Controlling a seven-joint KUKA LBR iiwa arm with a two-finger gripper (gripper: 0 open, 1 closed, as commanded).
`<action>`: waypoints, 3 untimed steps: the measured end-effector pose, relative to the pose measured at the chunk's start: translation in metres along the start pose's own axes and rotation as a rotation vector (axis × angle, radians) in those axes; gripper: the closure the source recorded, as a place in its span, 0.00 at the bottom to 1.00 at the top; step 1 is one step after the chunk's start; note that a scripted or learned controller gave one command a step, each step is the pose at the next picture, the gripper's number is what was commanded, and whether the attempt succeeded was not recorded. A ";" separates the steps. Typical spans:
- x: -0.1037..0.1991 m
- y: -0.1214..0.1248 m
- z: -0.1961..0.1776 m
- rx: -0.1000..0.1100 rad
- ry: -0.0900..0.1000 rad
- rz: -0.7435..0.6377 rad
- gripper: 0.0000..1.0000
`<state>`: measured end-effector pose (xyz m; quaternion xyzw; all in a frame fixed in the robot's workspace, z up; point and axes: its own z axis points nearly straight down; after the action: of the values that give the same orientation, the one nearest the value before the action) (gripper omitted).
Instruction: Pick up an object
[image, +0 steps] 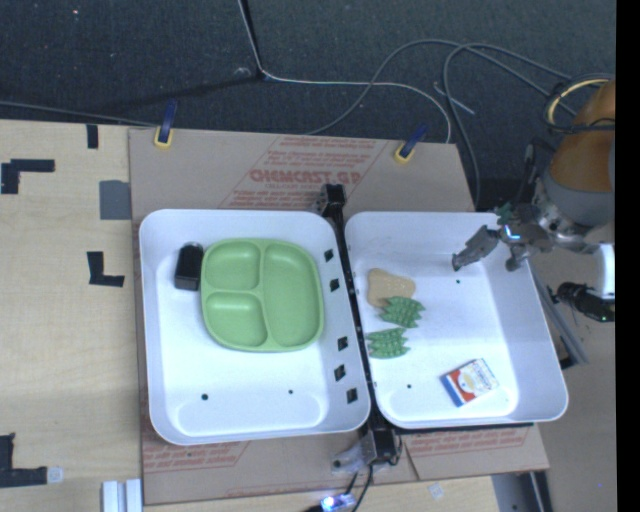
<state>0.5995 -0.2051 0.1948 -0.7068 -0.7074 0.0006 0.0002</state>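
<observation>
Above the right bin's bare far-right corner, gripper.

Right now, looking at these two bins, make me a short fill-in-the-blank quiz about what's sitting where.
1. The green divided plate lies in the ____ bin.
2. The small black object sits just ____ of the plate.
3. The two green leafy pieces lie in the same bin as the tan piece and the red, white and ____ packet.
4. The gripper hovers above the ____ bin.

Missing words: left; left; blue; right
</observation>
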 end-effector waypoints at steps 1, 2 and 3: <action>0.000 0.000 0.044 0.004 0.000 0.000 0.00; 0.009 -0.001 0.105 0.006 0.001 -0.001 0.00; 0.009 0.000 0.109 -0.002 -0.003 -0.001 0.00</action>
<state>0.5992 -0.1965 0.0862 -0.7062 -0.7080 0.0008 -0.0016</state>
